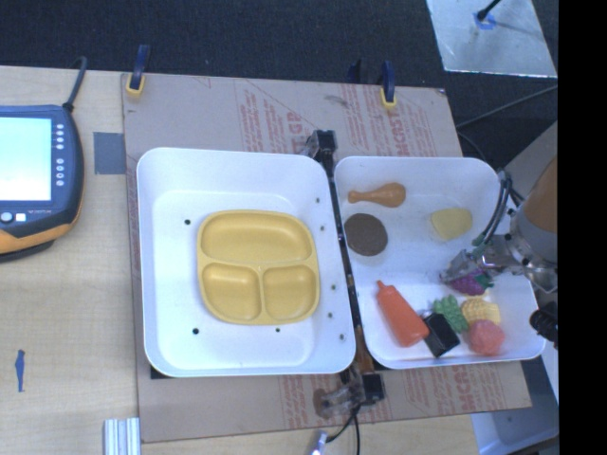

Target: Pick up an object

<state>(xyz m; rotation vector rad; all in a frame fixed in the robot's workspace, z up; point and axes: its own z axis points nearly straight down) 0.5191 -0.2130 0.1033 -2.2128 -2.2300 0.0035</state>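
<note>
The hand [471,271] sits low at the right bin's [417,171] right side, over a purple piece [466,281] — whether its fingers are apart or together on that piece cannot be told. Just below the purple piece lie a corn cob [480,308] and a pink ball [486,336]. Beside them are a green piece [450,310], a black block [439,335] and an orange bottle [401,316]. Farther up the bin rest a brown disc [366,234], a drumstick [377,195] and a yellow piece [450,222]. The left bin [171,254] holds a yellow tray [258,264]. A tablet [33,175] lies on the surface [57,349] at far left.
</note>
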